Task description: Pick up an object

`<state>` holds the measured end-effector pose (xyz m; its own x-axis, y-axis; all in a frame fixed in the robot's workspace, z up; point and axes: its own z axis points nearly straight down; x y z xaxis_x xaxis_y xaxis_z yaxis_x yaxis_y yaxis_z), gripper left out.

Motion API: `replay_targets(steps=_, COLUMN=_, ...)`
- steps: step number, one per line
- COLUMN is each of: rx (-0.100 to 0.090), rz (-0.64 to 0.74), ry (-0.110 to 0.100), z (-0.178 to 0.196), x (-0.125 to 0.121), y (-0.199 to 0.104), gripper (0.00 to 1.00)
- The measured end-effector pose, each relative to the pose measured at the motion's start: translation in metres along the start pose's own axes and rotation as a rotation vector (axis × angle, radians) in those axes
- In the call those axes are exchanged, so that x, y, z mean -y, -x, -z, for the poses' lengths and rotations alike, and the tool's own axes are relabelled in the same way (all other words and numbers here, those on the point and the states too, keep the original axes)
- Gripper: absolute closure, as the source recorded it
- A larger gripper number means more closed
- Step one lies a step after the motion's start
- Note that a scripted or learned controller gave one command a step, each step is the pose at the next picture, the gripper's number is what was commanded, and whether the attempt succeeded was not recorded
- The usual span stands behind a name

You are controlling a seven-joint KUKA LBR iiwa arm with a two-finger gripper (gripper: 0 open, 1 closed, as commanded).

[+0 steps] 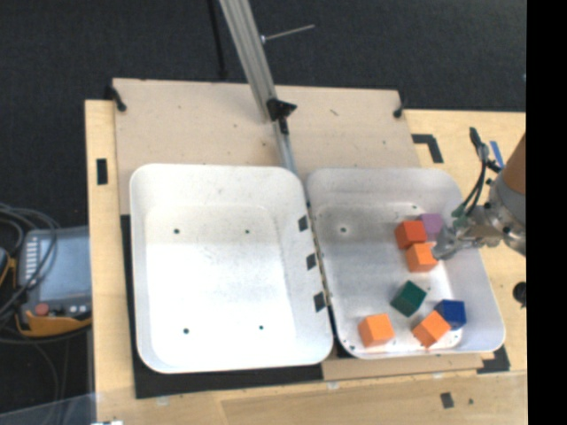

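Note:
The right bin point(354, 204) holds several small blocks. An orange block point(410, 234) sits beside a purple block point(432, 225), with another orange block point(421, 257) just below them. Toward the front are a green block point(408, 298), a blue block point(452, 312) and two more orange blocks point(432, 328) point(376, 329). My gripper point(446, 243) reaches in from the right edge, low over the bin, with its tip against the right side of the middle orange block and just below the purple one. Nothing is visibly lifted.
The left bin point(221, 264) lies alongside, separated by a ridge with black clips point(312, 261). A slanted metal bar point(252, 51) stands behind the bins. A control pendant with cables point(44, 277) sits off the bench at left.

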<state>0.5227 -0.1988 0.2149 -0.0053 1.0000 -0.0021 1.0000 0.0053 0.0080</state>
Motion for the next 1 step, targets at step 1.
replay_targets(steps=1, rx=0.000, rz=0.001, ry=-0.001, z=0.0381, x=-0.0021, y=0.0009, gripper=1.00)
